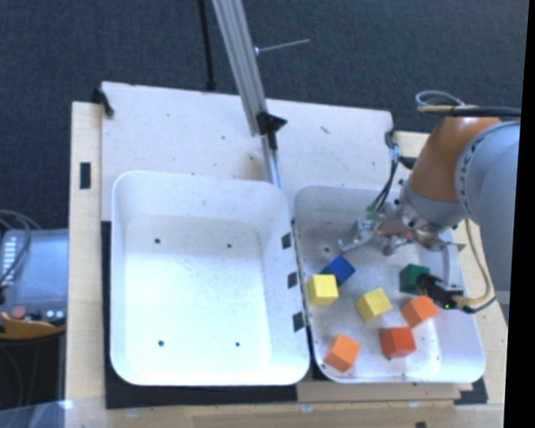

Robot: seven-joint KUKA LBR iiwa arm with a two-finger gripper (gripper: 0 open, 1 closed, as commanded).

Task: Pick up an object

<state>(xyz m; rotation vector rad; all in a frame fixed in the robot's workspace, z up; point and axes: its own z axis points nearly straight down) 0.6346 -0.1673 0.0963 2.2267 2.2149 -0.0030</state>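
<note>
Up over the right bin (476, 357), the gripper (386, 232) hangs above 7 blocks; I cannot tell its grip.

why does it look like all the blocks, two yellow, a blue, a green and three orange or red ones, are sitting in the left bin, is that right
Not quite. The camera view shows the blocks in the right bin, not the left: two yellow blocks, a blue block, a green block and three orange or red blocks. The gripper is over that bin too.
</note>
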